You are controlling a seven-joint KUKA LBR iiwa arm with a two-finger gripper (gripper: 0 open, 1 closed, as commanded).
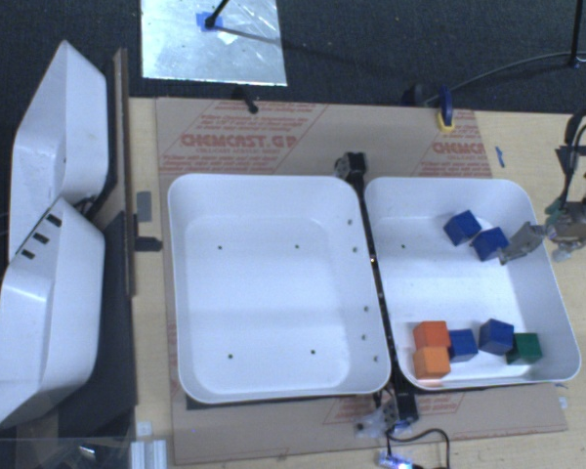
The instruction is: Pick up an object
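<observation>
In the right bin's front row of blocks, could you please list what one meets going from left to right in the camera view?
Two orange blocks, stacked near to far so their order is unclear → blue block → second blue block → green block.

I count four blue blocks, two orange blocks and one green block. Two white bins stand on my worktop.

Both white bins look like smooth moulded plastic with a soft sheen. The worktop under them is matt tan board, cardboard-like, printed in red. At twelve o'clock lies a shiny, crinkled metal sheet on dark, rough carpet-like floor. The blocks look matt, painted.
</observation>
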